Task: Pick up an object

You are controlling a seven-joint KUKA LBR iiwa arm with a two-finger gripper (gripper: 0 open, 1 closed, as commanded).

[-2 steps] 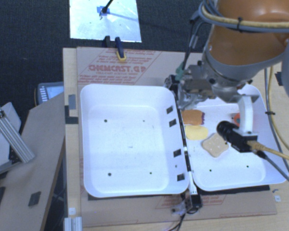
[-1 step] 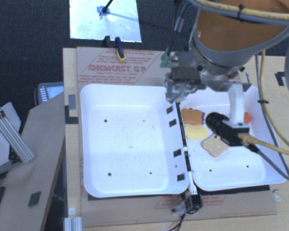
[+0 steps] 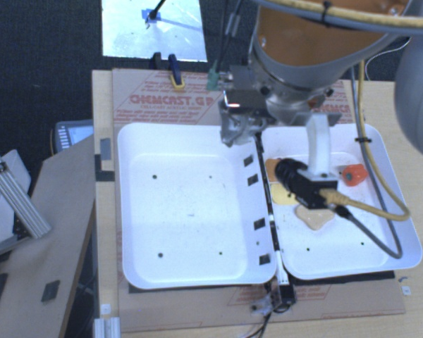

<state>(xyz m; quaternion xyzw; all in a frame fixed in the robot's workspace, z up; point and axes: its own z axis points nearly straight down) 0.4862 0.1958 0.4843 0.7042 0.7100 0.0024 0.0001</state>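
Four small objects lie in the right bin (image 3: 342, 253), all in its far half. A red-orange object (image 3: 352, 175) sits toward the bin's right side, well apart from the others. Near the divider between the bins lies an orange-brown piece (image 3: 270, 167), and just in front of it a pale yellow piece (image 3: 281, 196). A flat tan piece (image 3: 316, 219) lies a little nearer the camera, close to the yellow one. Robot hardware partly covers the three near the divider, so their full shapes cannot be made out.

The gripper (image 3: 234, 134) hangs at the far rim, about where the two bins meet, away from all four objects. From this angle it reads as a grey metal block, and it cannot be told whether it is spread or pressed together. The grey arm (image 3: 317, 20), with its orange band, fills the upper right.

The left bin (image 3: 190, 217) shows a white floor marked with a few small dark dots. Both bins rest on a cardboard sheet (image 3: 162, 98) printed in red letters. A blue and yellow clamp (image 3: 175, 72) grips the sheet's far edge. Behind it, a shiny square panel (image 3: 154, 20) lies against a dark backdrop.
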